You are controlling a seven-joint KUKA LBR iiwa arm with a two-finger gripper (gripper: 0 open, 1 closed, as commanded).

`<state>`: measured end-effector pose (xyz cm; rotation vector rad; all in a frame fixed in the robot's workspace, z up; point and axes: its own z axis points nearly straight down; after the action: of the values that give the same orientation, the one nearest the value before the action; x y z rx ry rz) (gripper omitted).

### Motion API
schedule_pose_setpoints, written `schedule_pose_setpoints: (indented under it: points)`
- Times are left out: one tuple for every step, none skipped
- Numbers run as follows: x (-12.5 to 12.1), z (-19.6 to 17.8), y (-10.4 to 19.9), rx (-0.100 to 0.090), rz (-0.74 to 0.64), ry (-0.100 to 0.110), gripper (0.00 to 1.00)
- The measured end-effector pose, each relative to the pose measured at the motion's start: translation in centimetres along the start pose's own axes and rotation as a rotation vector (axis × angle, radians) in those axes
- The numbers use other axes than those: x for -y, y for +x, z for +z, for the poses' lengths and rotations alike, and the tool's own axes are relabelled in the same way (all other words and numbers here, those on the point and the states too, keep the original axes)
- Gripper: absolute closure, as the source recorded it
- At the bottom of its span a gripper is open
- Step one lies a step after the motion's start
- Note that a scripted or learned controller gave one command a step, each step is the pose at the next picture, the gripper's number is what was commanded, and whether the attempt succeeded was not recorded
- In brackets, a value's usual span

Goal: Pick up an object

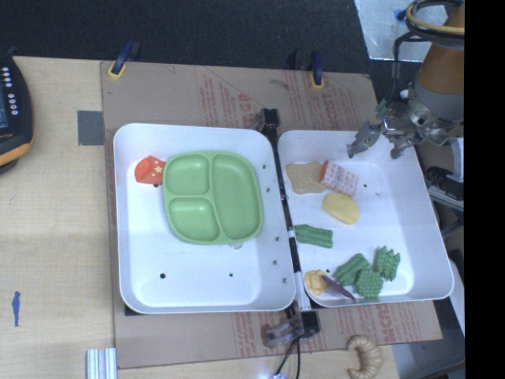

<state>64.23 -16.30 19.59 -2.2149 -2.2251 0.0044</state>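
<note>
Tool point(377, 142) poised, fingers spread and empty, above right bin's point(410, 235) far rim; could clip that wall or skid off the wrapped snack point(340, 178) (crinkly, slick) nearby.

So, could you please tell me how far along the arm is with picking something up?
Nothing looks picked yet. The two-finger gripper hangs over the top edge of the right white bin with open fingers and nothing between them. The yellow potato-shaped piece, red-and-white packet and green bean pod lie in that bin. Descending, closing and lifting remain.
</note>
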Motion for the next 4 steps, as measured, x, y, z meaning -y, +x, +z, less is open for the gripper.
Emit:
schedule_pose_setpoints:
  points:
    - [4.4,11.1,1.6,-0.003,-0.001,0.013,0.00]
    - [7.9,10.5,2.1,-0.001,0.000,0.005,0.00]
    - [7.6,9.2,2.0,0.000,-0.002,0.000,1.00]
    - [7.6,9.3,2.0,0.000,-0.002,0.001,0.00]
